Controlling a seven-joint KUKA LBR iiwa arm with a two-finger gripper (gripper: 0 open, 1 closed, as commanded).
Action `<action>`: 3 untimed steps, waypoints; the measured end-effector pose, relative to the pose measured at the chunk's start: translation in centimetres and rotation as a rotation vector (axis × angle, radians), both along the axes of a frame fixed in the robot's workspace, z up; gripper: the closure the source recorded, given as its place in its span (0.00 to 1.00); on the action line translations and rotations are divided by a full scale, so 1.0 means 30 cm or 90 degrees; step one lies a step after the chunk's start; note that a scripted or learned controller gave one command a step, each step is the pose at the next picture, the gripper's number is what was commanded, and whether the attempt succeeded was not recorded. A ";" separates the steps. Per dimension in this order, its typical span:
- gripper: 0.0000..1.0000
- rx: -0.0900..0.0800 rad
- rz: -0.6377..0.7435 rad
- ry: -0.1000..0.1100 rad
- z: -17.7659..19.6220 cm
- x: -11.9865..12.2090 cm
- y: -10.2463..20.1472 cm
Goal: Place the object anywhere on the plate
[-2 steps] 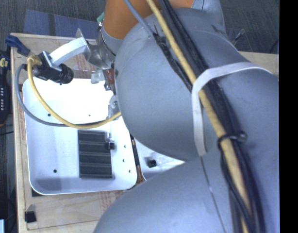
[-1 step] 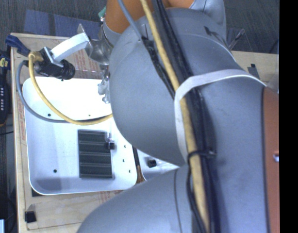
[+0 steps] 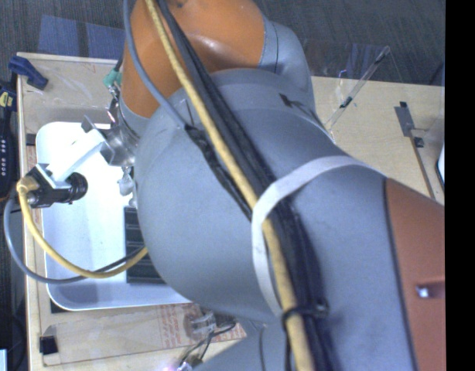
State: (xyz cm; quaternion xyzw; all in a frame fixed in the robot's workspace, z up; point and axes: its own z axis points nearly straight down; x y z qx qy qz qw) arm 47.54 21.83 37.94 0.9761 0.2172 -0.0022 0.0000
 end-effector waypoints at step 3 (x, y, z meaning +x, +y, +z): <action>1.00 0.002 0.286 0.002 -0.314 0.189 0.005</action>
